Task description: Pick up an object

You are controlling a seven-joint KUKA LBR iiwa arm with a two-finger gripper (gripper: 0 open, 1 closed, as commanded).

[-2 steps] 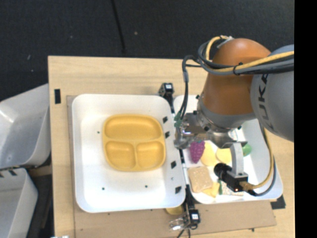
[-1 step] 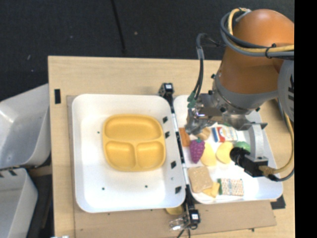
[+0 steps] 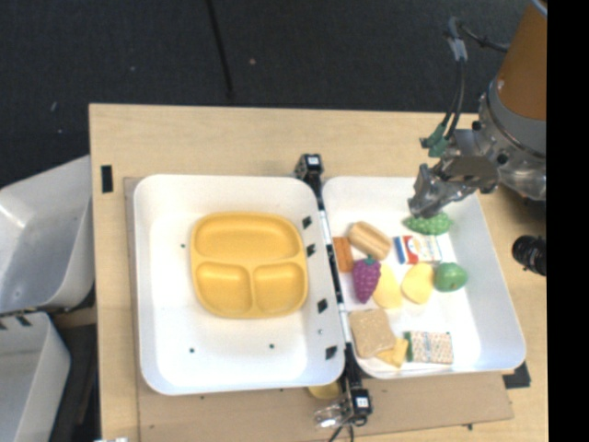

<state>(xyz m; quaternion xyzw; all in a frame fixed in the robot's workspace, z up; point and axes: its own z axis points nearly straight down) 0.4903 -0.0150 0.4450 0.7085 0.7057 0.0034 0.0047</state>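
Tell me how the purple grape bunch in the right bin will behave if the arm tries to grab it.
The purple grape bunch looks like a moulded toy, so probably stiff and light. Its bumpy, rounded surface may slip from the jaws. It lies packed between the orange piece and a yellow piece, so a push would likely shift those too.

- You see a wooden counter [image 3: 110, 136] carrying two shallow white bins side by side.
- In the left bin [image 3: 156, 339] a yellow divided tray [image 3: 248, 263] sits near centre, its one long section toward 12 o'clock, its two smaller sections toward 6 o'clock.
- At 9 o'clock, off the counter, stands a white container [image 3: 37, 238].
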